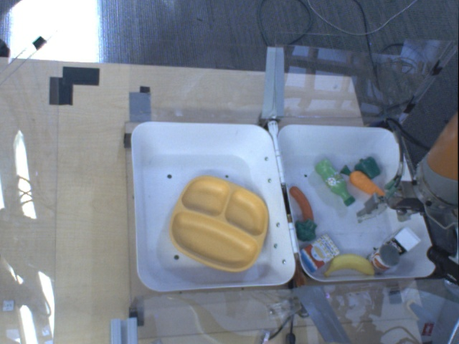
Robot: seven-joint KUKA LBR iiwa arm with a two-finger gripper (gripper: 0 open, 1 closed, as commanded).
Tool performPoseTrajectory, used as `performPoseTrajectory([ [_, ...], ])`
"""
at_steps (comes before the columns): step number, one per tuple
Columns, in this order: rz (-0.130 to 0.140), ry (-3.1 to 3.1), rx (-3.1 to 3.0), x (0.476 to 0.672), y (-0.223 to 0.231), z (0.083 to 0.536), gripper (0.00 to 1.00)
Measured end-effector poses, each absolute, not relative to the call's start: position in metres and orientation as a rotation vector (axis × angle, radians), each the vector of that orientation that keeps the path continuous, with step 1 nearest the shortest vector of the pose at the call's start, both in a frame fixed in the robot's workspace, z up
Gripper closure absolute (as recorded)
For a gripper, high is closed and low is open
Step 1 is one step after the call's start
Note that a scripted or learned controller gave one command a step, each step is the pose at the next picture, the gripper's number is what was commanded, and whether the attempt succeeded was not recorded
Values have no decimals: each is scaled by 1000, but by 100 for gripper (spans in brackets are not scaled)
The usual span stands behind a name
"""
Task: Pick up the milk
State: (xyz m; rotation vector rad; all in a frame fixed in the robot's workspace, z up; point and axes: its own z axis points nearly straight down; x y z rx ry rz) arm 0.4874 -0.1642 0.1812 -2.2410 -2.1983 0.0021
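Banana (350, 264) at right bin's (337, 136) front, gripper (373, 208) splayed, grasping nothing, arm low over its right edge.

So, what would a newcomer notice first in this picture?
Probably the big yellow divided plate, lying alone in the left bin. Next, the right bin with its crowd of small toy foods: a banana at the front edge, a green bottle and a carrot further back.
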Motion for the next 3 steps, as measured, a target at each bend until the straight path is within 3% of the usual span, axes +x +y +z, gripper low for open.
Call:
performPoseTrajectory([
  [1, -1, -1861, -2530, 488, -192, 96, 0],
  [2, 0, -1866, -2525, 489, -192, 104, 100],
  [3, -3, -2524, -1889, 512, -174, 89, 100],
])
